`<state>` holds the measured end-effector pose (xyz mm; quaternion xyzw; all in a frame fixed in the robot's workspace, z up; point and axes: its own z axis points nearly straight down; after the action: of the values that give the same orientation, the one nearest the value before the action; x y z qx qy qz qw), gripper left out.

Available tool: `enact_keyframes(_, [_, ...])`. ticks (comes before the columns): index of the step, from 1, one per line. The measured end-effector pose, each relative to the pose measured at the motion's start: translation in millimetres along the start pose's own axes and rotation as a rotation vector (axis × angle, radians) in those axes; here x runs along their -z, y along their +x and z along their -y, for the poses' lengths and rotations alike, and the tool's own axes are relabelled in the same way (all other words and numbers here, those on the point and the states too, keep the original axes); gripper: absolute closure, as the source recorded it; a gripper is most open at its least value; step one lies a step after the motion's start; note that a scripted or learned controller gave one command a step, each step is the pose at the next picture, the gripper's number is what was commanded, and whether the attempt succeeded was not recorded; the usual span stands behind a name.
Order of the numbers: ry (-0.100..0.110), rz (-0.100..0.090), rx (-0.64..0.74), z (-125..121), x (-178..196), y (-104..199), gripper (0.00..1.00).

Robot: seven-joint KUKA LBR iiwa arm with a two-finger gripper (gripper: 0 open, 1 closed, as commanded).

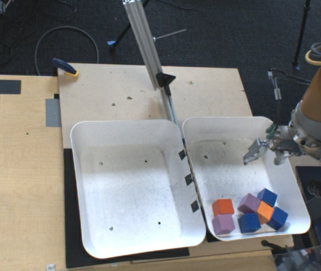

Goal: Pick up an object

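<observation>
A light wood desk [205, 92] stands on a dark floor and holds two white bins side by side. In the near right corner of the right bin [228, 134] sits a bunch of blocks, all close together. A purple block [223, 224] and a blue block [249, 223] are nearest. Just behind them are an orange block [223, 206], another purple block [249, 203], a small orange block [265, 212] and two more blue blocks [278, 217] [267, 196]. Farther back, the fingers [265, 151] hang over the right side of this bin. They are spread apart and pinch nothing. The left bin [92, 134] lies beside it.
</observation>
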<state>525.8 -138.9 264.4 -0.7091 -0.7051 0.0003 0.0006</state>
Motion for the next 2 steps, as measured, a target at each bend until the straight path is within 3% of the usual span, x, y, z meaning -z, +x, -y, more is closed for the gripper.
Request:
enact_keyframes(1, [-0.008,0.005,0.003,-20.0,74.1,-42.0,0.00])
enact_keyframes(2, [0.008,-0.003,0.010,-69.0,-98.5,-25.4,0.00])
